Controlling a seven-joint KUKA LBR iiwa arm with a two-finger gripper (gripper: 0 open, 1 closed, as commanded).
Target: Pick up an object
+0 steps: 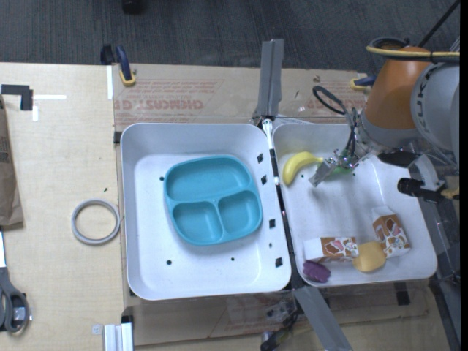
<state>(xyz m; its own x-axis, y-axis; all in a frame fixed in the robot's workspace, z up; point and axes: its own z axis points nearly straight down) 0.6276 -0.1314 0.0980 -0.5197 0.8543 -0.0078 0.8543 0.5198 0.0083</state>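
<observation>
Over the right bin [420, 265], gripper [326, 172] sits beside the banana [296, 165], fingers apart, gripping nothing. Best approach: centre over the banana's middle, descend, then close.

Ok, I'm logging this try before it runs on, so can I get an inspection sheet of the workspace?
Surface: two shallow white bins, left bin, right bin, on a pale wooden bench.
Job's things: yellow banana, two printed snack cartons, round yellow piece, small purple piece, all in the right bin.
Clutter: blue three-compartment tray in the left bin; grey ring on the bench.
Grippers: two-finger gripper beside the banana, nothing seen between its fingers.
Cables: black loop.
Surroundings: dark floor.
</observation>
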